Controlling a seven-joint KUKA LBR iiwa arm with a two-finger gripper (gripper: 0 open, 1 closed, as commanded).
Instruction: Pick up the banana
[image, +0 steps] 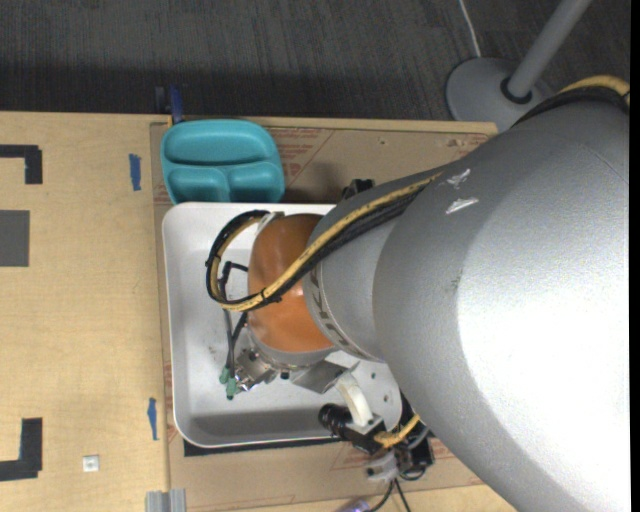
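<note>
My grey arm (480, 300) reaches in from the right and covers most of the view. Its orange band (285, 290) hangs over the middle of the left white bin (190, 300). Below the band, the wrist end with the gripper (262, 370) points down into the bin's near half. A small green-tipped part (230, 384) sticks out at its left. The arm hides whatever lies under it and the whole right part of the bench.
A teal moulded tray (222, 160) stands just beyond the bin's far edge. Black and yellow cables (232, 270) loop off the wrist over the bin. Bare wooden benchtop (80, 300) stretches to the left. A grey stand base (485, 90) sits at the far right.
</note>
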